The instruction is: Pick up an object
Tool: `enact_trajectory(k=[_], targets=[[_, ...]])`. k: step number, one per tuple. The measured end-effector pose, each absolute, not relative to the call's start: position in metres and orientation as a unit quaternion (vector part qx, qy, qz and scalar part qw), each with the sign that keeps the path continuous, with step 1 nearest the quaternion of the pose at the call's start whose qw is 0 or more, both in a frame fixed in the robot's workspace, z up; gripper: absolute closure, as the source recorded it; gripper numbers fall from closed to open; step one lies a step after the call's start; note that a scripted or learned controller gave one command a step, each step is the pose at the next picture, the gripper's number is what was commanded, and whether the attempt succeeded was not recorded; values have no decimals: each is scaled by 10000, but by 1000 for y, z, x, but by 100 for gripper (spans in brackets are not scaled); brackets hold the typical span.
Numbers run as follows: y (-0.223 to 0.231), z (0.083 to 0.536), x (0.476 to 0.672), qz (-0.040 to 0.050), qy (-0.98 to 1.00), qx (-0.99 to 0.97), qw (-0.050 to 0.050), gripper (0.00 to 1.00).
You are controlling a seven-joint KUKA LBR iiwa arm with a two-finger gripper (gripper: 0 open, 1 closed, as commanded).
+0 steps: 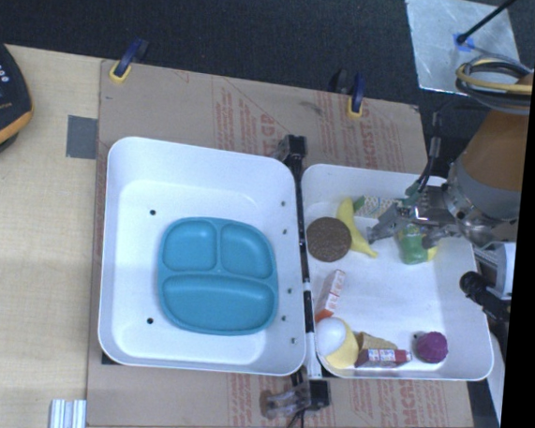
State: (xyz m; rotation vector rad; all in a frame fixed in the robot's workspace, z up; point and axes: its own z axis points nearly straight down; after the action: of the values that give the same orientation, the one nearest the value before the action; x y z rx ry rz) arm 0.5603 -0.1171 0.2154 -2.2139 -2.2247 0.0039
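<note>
We see the pincer (410, 222) low over the small green toy (415, 248), just right of the yellow banana (353, 228), its arms spread wide and holding nothing, and we think the toy is light, hard and slippery, so squeeze its middle.
</note>
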Motion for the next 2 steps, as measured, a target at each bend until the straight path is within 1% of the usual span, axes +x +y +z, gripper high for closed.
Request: enact_trajectory(k=[1,2], targets=[[-100,118,606,27,-7101,-7041,30,0],[-94,96,651,1,-7094,-7048,-6,0]])
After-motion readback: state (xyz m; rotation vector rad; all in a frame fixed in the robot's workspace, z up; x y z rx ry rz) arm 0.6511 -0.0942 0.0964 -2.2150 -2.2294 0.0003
